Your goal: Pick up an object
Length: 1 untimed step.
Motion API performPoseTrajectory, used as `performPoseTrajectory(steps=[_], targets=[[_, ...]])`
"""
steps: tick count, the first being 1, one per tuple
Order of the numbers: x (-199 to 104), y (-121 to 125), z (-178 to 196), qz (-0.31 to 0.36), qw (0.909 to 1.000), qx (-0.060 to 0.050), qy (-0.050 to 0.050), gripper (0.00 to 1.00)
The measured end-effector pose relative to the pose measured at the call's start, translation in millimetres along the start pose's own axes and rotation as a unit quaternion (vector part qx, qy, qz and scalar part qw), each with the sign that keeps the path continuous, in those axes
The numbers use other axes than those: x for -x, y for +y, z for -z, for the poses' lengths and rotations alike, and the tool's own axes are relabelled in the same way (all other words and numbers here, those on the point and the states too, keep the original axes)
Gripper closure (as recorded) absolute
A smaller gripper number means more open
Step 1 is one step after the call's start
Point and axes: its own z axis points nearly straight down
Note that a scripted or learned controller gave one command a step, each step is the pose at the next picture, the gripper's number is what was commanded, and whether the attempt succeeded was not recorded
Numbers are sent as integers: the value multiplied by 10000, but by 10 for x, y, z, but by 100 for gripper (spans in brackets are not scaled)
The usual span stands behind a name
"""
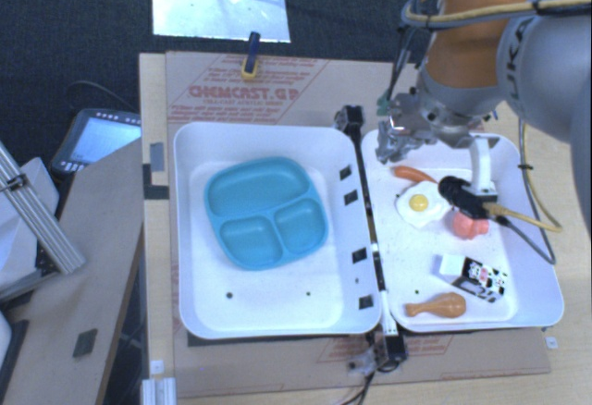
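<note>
My gripper (392, 149) hangs over the far left corner of the right bin (529, 294), just above and left of an orange sausage-like toy (413, 175). A fried egg toy (419, 205) lies a little nearer the front. To the egg's right sits a pink piece (470, 227), partly hidden by the robot's own gear. Toward the front lie a small white block (450, 264), a black-and-white patterned block (486, 280) and a tan drumstick (437, 306). I see nothing held in the gripper.
The left bin (188, 237) holds a blue divided plate (266, 212). A black-clipped divider (363, 209) runs between the bins. The arm's orange and grey body (490, 15) looms over the right bin's far edge. A tablet (92, 142) lies off the bench at left.
</note>
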Motion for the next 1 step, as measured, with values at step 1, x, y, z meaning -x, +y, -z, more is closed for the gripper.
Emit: performPoseTrajectory(steps=[1], targets=[[-596, -172, -26, 1, 10000, -7, 1, 100]])
